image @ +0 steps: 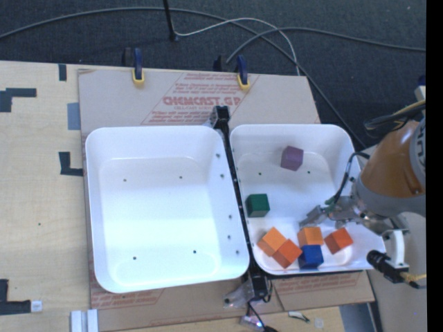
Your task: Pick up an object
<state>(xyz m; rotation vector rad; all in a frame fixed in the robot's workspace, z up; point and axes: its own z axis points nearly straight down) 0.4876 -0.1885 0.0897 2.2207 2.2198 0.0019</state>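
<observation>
gripper [320, 215] sits low in the right bin [332, 135], near its near-right corner, arm [391, 168] coming in over the right rim. fingers look slightly apart with nothing between them, though the view is too small to be sure. blocks crowd right under it: an orange block [311, 236] just near of the tips, a blue block [311, 256] touching that one on its near side, a red-orange block [338, 240] to the right, two more orange blocks [279, 246] to the left. green block [258, 205] sits apart by the divider [235, 185], purple block [292, 158] far side, well apart. left bin [104, 185] beside it.
</observation>
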